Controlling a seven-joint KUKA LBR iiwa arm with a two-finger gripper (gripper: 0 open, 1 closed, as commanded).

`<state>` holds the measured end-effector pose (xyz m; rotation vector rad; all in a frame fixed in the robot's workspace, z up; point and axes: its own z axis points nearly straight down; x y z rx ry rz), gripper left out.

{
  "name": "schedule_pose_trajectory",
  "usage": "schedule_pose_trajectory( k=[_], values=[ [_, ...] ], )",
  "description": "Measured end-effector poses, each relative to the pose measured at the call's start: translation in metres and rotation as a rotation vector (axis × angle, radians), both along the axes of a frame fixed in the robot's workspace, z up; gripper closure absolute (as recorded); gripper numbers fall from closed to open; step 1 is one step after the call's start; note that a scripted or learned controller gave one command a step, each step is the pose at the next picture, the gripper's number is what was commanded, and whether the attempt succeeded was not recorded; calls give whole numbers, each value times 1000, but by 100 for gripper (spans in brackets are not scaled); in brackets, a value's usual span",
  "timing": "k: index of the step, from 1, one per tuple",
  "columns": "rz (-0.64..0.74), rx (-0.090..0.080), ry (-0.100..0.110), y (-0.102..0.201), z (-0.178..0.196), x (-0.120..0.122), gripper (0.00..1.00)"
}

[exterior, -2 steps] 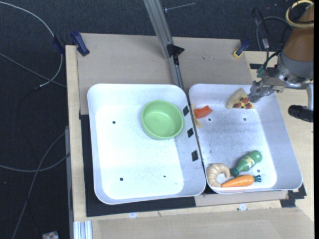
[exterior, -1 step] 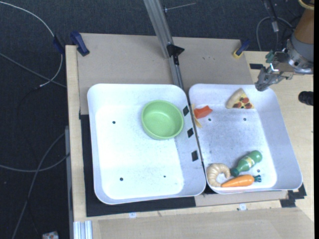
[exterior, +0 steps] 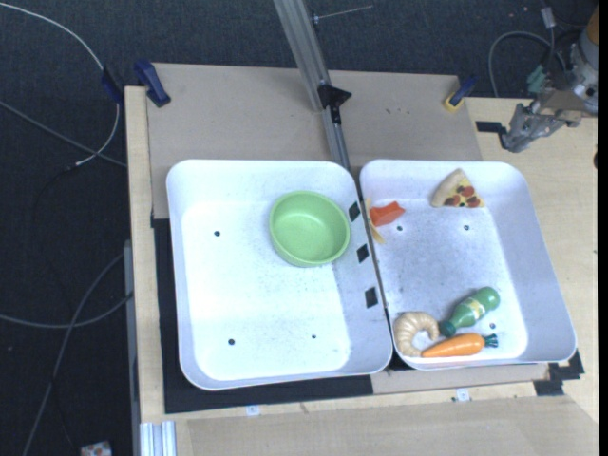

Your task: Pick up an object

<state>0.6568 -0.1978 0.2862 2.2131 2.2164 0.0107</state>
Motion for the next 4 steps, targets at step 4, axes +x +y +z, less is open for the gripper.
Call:
schedule_pose_trajectory(
  k=[4],
  values=[
    [4,6,25,226,-32,-33,100]
  ],
)
